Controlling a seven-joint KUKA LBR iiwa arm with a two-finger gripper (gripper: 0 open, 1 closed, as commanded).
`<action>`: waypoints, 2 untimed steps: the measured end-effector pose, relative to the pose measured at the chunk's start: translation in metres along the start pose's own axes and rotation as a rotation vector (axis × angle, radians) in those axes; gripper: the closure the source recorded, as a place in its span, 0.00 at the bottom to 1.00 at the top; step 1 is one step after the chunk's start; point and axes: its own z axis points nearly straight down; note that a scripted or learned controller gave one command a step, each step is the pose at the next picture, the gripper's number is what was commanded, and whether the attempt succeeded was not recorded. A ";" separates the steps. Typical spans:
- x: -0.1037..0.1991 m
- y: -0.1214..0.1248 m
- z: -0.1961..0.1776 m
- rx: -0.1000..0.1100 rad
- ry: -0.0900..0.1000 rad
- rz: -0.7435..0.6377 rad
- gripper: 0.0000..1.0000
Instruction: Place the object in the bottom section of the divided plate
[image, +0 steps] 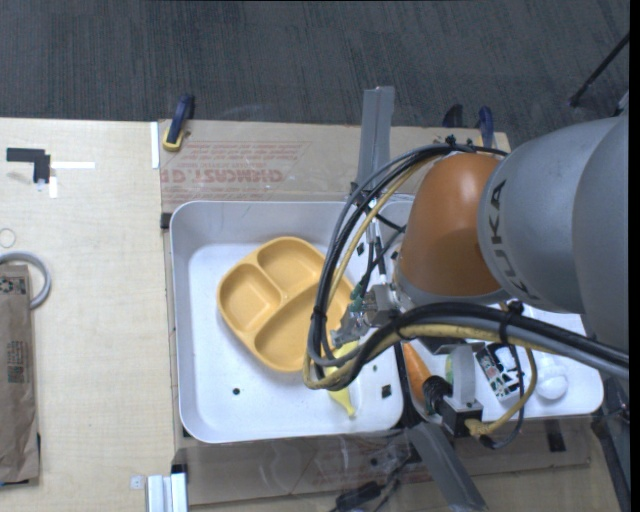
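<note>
A yellow divided plate (272, 298) lies tilted in the left white bin (200, 330), its largest section toward the lower right. My gripper (357, 318) hangs over the plate's right edge, mostly buried under the wrist and a loop of cables. A yellow banana-like object (344, 399) pokes out below the cables, just off the plate's lower right rim, resting on or close to the bin floor. Whether the gripper touches it is hidden.
The arm's grey body and orange band (455, 230) cover most of the right bin. An orange carrot-like item (414, 368) and a white object (552, 382) lie in that bin. A cardboard sheet (260, 165) sits behind the bins.
</note>
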 end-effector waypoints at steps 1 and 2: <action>0.000 0.000 0.000 0.000 0.000 0.000 0.00; 0.000 0.000 0.000 0.000 0.000 0.000 0.00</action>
